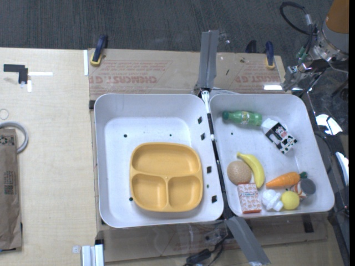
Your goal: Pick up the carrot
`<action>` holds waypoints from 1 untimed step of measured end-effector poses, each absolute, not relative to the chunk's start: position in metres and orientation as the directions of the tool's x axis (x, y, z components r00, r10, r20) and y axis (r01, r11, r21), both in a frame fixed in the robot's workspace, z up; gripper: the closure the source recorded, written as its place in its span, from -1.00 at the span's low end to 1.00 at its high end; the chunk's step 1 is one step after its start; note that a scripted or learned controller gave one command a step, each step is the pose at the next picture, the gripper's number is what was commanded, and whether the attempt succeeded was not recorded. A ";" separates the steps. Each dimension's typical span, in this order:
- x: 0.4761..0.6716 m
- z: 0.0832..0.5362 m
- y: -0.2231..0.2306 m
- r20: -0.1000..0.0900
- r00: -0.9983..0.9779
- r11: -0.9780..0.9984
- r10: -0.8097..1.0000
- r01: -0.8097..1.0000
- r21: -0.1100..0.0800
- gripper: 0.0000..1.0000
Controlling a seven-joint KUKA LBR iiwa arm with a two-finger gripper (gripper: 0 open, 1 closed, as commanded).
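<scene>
A: Where's the carrot point(284, 179)?
B: In the right bin point(315, 127), near its front right corner, just right of the banana point(253, 169) and above the lemon point(290, 200).
A: And the gripper point(299, 71)?
B: Up past the bin's far right corner. Fingers: can't tell.

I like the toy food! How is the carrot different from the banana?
The carrot is orange with a bit of green at its right end; the banana is all yellow. The carrot is straight and tapers to a point at its left end, while the banana is curved. The carrot lies nearly sideways across the right bin; the banana runs more top to bottom. Both lie flat in that same bin, close together.
</scene>
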State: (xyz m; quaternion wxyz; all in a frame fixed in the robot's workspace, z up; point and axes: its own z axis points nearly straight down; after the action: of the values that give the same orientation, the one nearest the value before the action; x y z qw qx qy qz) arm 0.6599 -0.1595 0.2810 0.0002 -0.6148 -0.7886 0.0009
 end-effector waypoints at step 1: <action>0.660 0.282 -0.210 -0.001 -0.605 0.605 0.796 0.796 -0.001 1.00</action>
State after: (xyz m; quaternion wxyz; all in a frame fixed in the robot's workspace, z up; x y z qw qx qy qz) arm 0.6598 -0.2100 0.2817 -0.0003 -0.4444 -0.8958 0.0004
